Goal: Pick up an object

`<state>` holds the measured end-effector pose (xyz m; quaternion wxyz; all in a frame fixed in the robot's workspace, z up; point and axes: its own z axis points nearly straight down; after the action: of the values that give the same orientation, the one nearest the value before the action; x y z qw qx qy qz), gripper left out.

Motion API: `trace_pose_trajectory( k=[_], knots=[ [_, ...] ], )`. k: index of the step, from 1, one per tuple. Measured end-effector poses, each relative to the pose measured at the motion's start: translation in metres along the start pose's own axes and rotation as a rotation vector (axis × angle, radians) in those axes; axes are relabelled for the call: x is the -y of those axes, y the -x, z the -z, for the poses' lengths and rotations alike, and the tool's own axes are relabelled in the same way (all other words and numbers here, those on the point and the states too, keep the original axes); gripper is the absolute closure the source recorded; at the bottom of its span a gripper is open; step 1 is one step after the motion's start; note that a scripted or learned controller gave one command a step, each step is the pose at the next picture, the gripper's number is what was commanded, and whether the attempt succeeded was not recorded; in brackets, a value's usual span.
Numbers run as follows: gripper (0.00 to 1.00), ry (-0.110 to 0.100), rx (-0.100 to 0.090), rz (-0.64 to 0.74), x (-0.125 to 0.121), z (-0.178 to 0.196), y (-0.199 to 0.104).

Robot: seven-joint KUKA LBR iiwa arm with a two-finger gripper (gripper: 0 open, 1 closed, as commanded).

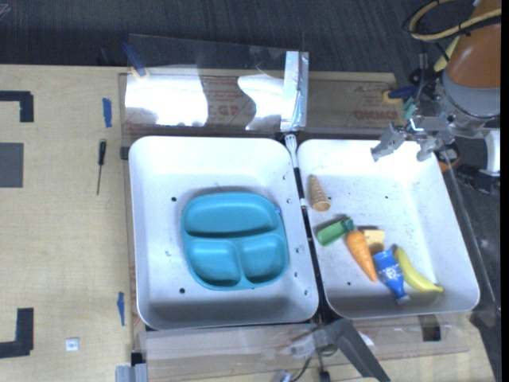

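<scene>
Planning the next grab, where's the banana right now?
The banana lies in the right bin, near its front right corner, beside the blue tube.

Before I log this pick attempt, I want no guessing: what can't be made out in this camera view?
- Gripper: small and blurred over the right bin's far corner; finger state unclear.
- Arm: cut off by the frame's top right edge.
- Small yellow-tan piece: partly covered by the carrot; identity unclear.
- Blue tube: label too small to read.
</scene>
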<state>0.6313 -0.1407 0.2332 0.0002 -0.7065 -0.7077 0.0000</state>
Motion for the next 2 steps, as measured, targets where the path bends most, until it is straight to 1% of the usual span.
trace_pose_trajectory(
  k=[1, 2],
  knots=[
    [0.00, -0.004, -0.001, 0.146, 0.085, -0.072, -0.041],
    [0.00, 0.005, 0.001, -0.147, 0.115, 0.060, -0.017]
  ],
)
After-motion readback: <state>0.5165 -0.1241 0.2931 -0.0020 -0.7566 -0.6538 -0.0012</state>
